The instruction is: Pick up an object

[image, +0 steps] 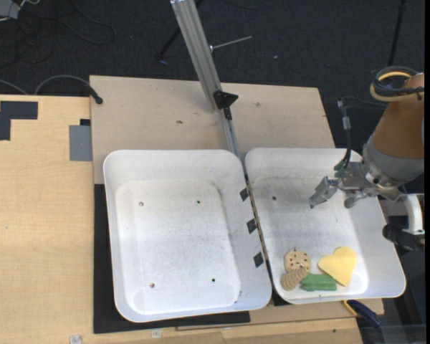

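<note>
In the right bin [287, 170], three objects lie bunched near the front edge: a yellow heart-shaped piece [339, 264], a small green piece [318, 283] just in front of it, and a tan cookie-like piece [295, 266] with dots at their left. My gripper [335, 196] hangs over the right side of this bin, well behind those objects and apart from them. Its two fingers [320, 193] are spread and nothing sits between them. The arm's orange band [403, 124] shows at the right edge.
The left bin [129, 167] lies beside the right one, with black clips [251, 224] along the shared rim. A slanted aluminium rail [201, 56] rises behind the bins. Light wood bench surface stretches to the left.
</note>
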You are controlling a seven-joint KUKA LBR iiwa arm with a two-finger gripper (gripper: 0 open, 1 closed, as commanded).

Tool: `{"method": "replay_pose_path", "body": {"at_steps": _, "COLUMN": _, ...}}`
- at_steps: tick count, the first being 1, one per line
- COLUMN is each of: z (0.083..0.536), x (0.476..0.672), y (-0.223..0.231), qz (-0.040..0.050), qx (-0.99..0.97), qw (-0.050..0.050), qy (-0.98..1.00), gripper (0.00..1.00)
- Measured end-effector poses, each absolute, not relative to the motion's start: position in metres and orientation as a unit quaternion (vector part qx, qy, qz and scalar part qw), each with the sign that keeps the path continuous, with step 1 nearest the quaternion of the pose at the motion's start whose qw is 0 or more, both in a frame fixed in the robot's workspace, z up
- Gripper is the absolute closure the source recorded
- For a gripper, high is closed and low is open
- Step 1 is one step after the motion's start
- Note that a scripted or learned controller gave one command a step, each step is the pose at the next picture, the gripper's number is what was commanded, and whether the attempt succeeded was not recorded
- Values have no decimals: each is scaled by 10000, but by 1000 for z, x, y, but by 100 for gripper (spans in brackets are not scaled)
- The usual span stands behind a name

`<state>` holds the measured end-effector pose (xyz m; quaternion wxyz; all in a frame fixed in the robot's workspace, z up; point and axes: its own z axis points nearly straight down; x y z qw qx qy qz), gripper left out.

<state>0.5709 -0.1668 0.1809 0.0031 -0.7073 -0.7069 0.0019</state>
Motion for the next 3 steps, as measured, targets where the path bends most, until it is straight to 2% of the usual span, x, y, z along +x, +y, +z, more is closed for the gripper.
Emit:
{"method": "replay_pose_path", "body": {"at_steps": 1, "z": 130, "x": 573, "y": -157, "qz": 19, "qx": -7068, "qw": 38, "qy": -7074, "gripper": 0}}
{"method": "replay_pose_path", "body": {"at_steps": 2, "z": 92, "x": 574, "y": -157, "qz": 2, "qx": -7073, "qw": 1, "qy": -7069, "gripper": 0}}
{"method": "replay_pose_path", "body": {"at_steps": 3, "z": 102, "x": 573, "y": -158, "qz": 0, "qx": -7091, "qw": 7, "qy": -7051, "gripper": 100}}
